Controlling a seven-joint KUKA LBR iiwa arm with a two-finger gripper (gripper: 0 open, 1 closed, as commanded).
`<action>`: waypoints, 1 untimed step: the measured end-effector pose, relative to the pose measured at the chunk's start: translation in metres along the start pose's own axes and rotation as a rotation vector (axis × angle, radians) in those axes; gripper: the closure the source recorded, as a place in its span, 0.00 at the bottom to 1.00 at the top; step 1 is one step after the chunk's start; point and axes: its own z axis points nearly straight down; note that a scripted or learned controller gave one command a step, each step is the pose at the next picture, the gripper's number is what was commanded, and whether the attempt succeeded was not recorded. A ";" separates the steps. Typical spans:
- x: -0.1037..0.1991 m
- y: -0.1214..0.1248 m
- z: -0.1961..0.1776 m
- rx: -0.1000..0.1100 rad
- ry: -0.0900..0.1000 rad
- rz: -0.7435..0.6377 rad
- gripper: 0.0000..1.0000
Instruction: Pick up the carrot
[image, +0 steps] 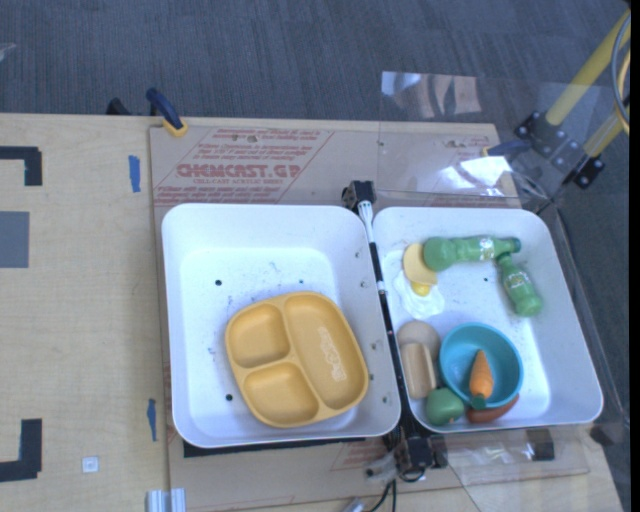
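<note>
A small orange carrot (481, 374) lies inside a blue bowl (504, 352) in the lower part of the right bin (565, 300). The carrot points toward the bin's far side, with its blunt end toward the bowl's near rim. Nothing touches it from above.
The right bin also holds two green bottles (468, 250) (519, 286), a fried egg toy (419, 276), a tan bread-like piece (418, 360) and a green round item (445, 405). A yellow divided plate (294, 357) lies in the left bin (200, 300). A yellow pole (588, 70) stands at the top right.
</note>
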 end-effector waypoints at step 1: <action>0.001 -0.009 0.092 0.001 -0.013 -0.390 0.00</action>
